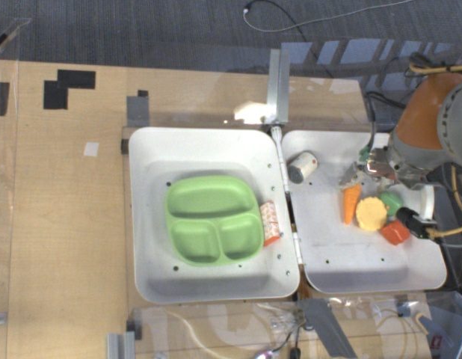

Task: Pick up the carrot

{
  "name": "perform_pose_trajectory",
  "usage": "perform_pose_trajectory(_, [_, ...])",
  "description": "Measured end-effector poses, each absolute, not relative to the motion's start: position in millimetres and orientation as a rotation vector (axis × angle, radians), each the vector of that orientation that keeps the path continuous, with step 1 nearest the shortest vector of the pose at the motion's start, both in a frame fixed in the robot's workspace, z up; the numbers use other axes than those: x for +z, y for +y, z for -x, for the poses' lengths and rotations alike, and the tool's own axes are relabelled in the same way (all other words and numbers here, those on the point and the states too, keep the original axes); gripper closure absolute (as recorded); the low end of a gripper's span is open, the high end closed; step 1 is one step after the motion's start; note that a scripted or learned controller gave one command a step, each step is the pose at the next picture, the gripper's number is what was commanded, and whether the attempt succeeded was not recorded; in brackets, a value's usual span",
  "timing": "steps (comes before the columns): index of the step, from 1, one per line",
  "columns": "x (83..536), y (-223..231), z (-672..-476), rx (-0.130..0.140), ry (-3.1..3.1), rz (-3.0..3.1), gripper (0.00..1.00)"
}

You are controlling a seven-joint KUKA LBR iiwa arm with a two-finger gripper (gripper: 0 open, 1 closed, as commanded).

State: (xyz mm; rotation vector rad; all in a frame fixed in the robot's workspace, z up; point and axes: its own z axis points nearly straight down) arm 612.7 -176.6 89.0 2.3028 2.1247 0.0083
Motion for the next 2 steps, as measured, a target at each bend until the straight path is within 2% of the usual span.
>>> perform_pose_trajectory(1, [102, -174, -616.1, 0.021, 2.124, -2.298, 1.0])
perform_pose_trajectory(2, [211, -79, -625.6, 0.007, 2.416, -2.0, 1.0])
